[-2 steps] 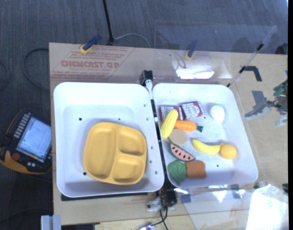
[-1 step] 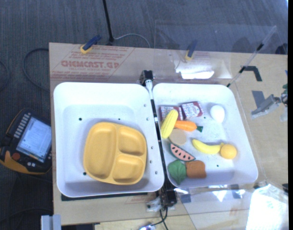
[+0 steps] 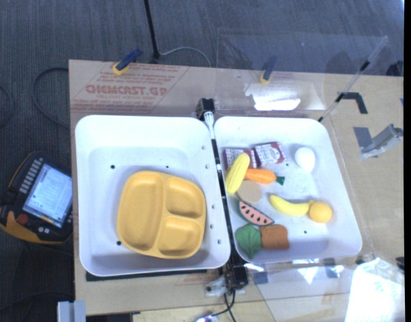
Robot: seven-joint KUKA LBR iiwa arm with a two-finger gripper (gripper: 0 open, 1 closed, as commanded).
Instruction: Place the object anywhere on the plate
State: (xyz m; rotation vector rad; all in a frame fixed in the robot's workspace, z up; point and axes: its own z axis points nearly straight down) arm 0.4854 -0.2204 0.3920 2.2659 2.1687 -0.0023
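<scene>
1. Whether the gripper was spread or pressed together could not be told from this view.
2. Several toy foods lay in the right bin (image 3: 279, 123), right of centre in the frame; which of them was the object to be placed could not be told, and none lay on the plate.
3. An ear of corn (image 3: 238, 172) lay at the bin's left side, its long axis running from lower left to upper right.
4. Just beside it, a carrot (image 3: 260, 176) lay nearly level across the frame, its green end pointing right.
5. Below these, a banana (image 3: 288, 205) ran from upper left to lower right, its lower end touching a round yellow fruit (image 3: 320, 211).
6. A white egg (image 3: 305, 158) sat near the bin's upper right, beside two red packets (image 3: 268, 153).
7. A watermelon slice (image 3: 252, 213) lay below a tan round piece (image 3: 250, 192); a green item (image 3: 248, 239) and a brown item (image 3: 275, 237) sat side by side at the bin's lower edge.
8. The yellow plate (image 3: 142, 213), with three compartments, lay flat in the left bin (image 3: 138, 123), towards its lower right.
9. A handheld control unit (image 3: 41, 200) lay on the floor at the frame's left edge
</scene>
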